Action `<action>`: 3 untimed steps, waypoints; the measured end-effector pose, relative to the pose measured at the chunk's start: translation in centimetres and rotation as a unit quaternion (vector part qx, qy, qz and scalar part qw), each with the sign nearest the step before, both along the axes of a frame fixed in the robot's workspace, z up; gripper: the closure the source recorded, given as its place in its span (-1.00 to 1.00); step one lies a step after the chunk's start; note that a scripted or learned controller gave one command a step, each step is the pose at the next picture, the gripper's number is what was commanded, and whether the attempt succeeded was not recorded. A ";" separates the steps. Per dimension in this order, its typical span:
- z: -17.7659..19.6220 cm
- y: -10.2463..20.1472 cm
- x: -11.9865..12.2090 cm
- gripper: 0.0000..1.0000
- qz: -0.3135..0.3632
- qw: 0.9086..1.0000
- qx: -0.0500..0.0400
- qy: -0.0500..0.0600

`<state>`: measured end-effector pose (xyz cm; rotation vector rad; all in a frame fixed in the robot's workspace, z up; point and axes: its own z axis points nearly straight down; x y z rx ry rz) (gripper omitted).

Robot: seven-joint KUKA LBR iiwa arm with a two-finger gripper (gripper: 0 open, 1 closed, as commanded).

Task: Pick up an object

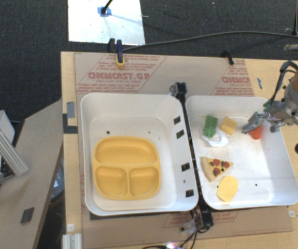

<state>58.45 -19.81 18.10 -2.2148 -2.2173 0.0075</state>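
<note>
The tool [259,124] hung over the right bin [286,162], fingers spread around a small red-orange toy [256,133] near its far wall. Probably light, stiff, slippery plastic; best pinched across its middle.

Two white bins [138,105], one yellow divided tray [127,167], six small food items [216,167].

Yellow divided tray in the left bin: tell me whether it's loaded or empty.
Empty. All three compartments of the yellow tray show bare yellow plastic; the toy foods, such as the pizza slice, lie in the right bin.
</note>
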 end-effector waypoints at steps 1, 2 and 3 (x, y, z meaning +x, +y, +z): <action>0.6 0.0 0.3 -1.00 0.001 1.000 -0.001 -0.005; -5.7 0.4 0.2 -1.00 0.000 1.000 -0.001 -0.003; -9.9 0.5 0.2 -1.00 0.000 1.000 -0.001 -0.003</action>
